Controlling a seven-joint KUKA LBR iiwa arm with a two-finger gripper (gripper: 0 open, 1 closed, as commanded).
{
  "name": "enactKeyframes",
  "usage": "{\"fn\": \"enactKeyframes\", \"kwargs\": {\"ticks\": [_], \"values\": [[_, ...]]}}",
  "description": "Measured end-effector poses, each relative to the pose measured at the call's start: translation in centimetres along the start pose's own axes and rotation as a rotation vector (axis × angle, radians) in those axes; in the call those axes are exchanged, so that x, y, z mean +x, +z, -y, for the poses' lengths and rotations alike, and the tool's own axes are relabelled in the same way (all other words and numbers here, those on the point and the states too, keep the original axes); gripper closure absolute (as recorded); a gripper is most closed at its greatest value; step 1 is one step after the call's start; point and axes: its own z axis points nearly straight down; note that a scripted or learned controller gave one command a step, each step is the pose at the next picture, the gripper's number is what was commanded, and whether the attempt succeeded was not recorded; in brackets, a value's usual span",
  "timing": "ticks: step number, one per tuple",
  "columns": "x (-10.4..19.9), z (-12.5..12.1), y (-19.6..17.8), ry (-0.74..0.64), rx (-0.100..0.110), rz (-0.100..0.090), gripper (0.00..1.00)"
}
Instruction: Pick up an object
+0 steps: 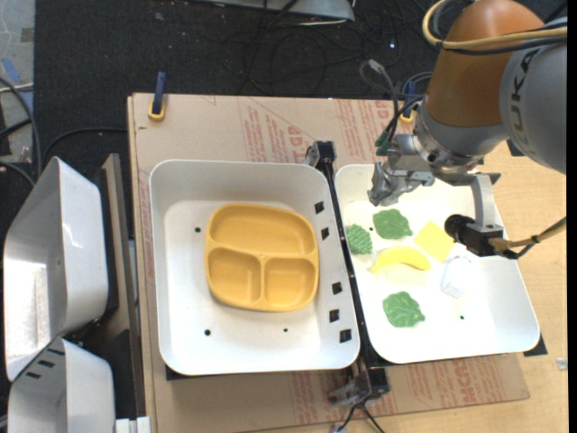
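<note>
White right bin (505, 332) holds leafy green pieces (392, 224), possibly toy lettuce.

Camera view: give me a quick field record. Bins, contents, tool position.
left bin: holds one yellow divided tray
right bin: holds three green leafy pieces, a yellow banana, a yellow block, a clear piece
tool: over the right bin's far left corner, just above the top green piece
tool grip: cannot tell
</note>
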Motion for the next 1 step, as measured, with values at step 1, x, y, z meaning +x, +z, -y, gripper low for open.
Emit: {"fn": "enactKeyframes", "kwargs": {"ticks": [1], "values": [[5.32, 2.04, 1.83, 0.0, 0.002, 0.0, 1.0]]}}
